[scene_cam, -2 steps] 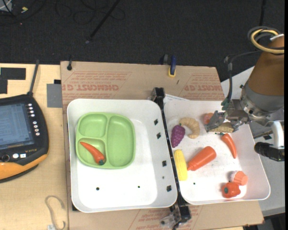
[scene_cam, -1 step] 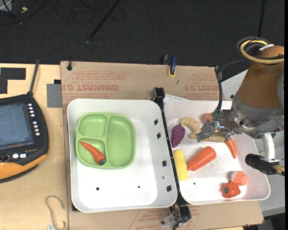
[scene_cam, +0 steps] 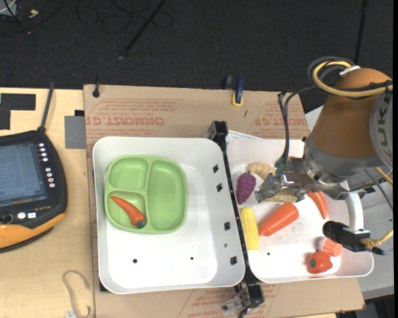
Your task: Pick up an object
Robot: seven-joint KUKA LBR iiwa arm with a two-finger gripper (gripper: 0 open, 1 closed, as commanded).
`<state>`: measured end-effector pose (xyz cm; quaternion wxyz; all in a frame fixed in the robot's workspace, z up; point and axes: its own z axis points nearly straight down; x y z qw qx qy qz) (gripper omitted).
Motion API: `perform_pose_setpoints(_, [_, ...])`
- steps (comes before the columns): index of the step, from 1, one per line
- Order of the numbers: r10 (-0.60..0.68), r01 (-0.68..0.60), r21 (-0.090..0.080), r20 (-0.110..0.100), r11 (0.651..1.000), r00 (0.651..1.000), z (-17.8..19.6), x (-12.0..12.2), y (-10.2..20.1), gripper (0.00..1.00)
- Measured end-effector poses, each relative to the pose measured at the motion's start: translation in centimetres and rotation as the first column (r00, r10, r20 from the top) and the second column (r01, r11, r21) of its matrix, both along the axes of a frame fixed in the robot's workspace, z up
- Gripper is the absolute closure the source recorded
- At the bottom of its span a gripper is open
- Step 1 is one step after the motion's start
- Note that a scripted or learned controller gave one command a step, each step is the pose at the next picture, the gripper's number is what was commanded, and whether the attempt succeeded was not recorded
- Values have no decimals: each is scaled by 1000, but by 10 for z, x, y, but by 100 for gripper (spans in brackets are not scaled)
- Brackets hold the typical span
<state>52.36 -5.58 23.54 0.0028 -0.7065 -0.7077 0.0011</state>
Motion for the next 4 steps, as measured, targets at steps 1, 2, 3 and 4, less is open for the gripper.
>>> perform_pose_setpoints(1, [0, 0, -1, -1, 1000, 1000, -7, -15, 39, 100])
perform_pose_setpoints(2, [-1, 1, -1, -2, 1000, 1000, -5, -43, 77, 100])
perform_pose_setpoints(3, [-1, 1, -2, 1, 1000, 1000, -7, -37, 81, 100])
perform_pose_setpoints(4, [-1, 1, -2, 2, 1000, 1000, 1, -38, 88, 100])
